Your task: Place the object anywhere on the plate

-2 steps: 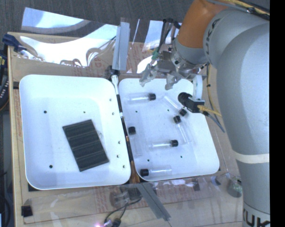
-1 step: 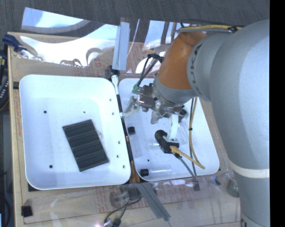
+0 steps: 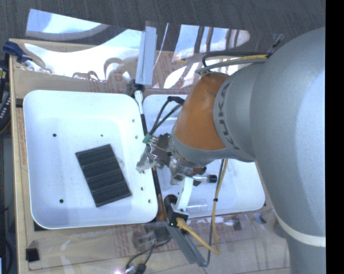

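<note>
Camera view shows a dark ribbed plate (image 3: 103, 175) lying bare in the left bin (image 3: 40, 107), while the claw (image 3: 152, 156) hovers right of the plate over the bins' shared edge, its grip indiscernible, no object visible, so placing seems undone.

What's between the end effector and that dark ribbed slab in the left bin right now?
In the camera view, bare white floor of the left bin and its right rim separate the end effector from the dark ribbed slab; nothing else lies between them.
</note>
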Controlling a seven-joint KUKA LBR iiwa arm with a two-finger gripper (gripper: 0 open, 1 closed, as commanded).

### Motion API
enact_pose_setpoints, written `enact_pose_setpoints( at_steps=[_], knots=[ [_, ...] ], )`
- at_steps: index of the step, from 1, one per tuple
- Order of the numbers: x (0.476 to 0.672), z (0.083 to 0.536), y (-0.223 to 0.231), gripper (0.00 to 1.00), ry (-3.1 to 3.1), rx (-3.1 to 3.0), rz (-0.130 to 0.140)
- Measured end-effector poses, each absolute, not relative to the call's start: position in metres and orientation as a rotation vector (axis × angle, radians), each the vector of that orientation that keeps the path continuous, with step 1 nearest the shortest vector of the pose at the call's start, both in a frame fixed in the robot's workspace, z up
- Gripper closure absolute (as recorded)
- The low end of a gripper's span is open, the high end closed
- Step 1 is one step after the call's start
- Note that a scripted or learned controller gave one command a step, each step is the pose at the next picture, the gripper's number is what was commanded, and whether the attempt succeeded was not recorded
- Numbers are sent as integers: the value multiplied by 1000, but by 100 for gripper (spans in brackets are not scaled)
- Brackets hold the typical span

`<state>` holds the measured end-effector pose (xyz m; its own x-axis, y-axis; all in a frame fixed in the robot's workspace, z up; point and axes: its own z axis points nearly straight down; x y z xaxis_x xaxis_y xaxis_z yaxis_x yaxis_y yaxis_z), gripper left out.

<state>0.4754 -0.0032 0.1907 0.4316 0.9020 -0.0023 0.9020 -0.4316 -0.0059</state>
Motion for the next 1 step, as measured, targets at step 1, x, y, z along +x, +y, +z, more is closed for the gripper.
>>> enact_pose_setpoints(
  at_steps=[1],
  knots=[
    [520, 190, 45, 0, -1677, -2652, 7]
  ],
)
